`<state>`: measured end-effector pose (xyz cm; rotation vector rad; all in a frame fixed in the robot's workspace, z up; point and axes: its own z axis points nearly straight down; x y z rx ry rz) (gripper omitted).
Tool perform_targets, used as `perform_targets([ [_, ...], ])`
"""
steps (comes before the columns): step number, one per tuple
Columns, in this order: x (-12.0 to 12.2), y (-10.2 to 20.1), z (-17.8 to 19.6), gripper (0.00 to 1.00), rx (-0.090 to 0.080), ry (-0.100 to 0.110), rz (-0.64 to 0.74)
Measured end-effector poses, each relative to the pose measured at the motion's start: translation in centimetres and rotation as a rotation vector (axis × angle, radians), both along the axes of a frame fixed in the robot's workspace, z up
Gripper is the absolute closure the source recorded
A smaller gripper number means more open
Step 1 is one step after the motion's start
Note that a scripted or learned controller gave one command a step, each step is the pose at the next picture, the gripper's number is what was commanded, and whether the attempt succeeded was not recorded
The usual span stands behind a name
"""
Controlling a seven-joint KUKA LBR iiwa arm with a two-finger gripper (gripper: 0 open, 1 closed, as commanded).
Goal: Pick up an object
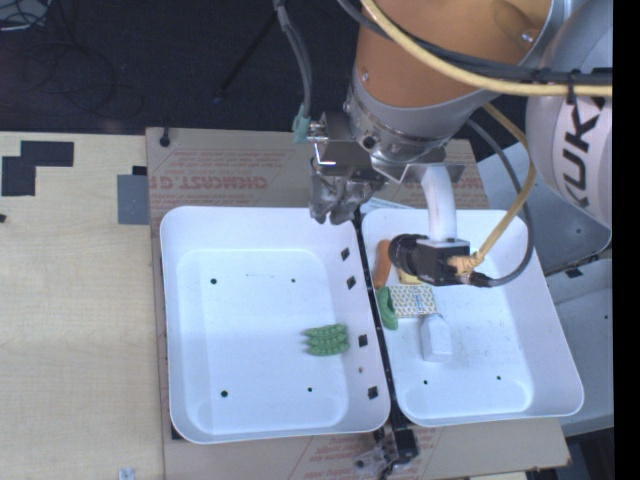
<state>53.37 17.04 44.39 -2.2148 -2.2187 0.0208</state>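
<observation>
From above, the gripper point(335, 206) hangs over the far end of the divider between the two bins; whether its jaws are apart or together cannot be told. The green pea pod point(326, 340) lies in the left bin point(190, 268), near the divider and well toward the camera from the gripper, its long axis running across the bin toward the divider. It looks small, bumpy and bright green, lying flat and alone, apart from the clutter in the right bin point(540, 378).
</observation>
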Motion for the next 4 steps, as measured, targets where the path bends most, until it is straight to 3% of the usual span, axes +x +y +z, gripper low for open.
perform_targets([
  [1, 2.5, 5.2, 2.2, 1.00, 0.004, -0.013, 0.002],
  [2, -3.8, 7.4, 4.8, 1.00, 0.004, -0.011, 0.003],
  [3, -6.0, 7.2, -8.4, 1.00, -0.004, 0.003, -0.004],
  [4, -5.6, 7.2, -26.7, 1.00, -0.005, 0.006, -0.002],
])
